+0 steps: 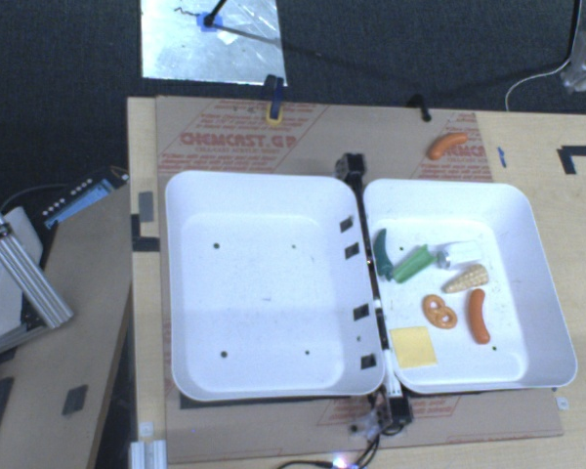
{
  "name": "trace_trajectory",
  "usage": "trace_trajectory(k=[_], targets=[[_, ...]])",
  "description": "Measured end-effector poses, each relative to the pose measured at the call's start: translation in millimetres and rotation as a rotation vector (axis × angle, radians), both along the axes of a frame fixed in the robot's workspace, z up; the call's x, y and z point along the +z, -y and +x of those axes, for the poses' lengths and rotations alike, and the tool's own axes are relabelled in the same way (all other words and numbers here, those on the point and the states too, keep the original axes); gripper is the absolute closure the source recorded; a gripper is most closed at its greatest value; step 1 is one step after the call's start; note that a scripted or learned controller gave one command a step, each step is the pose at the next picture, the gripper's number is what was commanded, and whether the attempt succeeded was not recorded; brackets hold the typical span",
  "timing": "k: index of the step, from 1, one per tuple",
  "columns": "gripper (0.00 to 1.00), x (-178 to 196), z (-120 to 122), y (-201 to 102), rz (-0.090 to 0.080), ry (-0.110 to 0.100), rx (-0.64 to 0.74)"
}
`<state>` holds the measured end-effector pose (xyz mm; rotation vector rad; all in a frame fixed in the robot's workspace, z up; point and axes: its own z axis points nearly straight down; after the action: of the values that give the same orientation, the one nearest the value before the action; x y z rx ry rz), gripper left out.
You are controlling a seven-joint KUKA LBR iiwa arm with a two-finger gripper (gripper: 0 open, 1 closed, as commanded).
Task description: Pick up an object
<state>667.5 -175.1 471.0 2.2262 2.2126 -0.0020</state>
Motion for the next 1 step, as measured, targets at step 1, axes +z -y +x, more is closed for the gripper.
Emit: trace_trajectory(k=[1], targets=[[1.00,8.0,0.5,33.7,0.000,0.004,0.004]])
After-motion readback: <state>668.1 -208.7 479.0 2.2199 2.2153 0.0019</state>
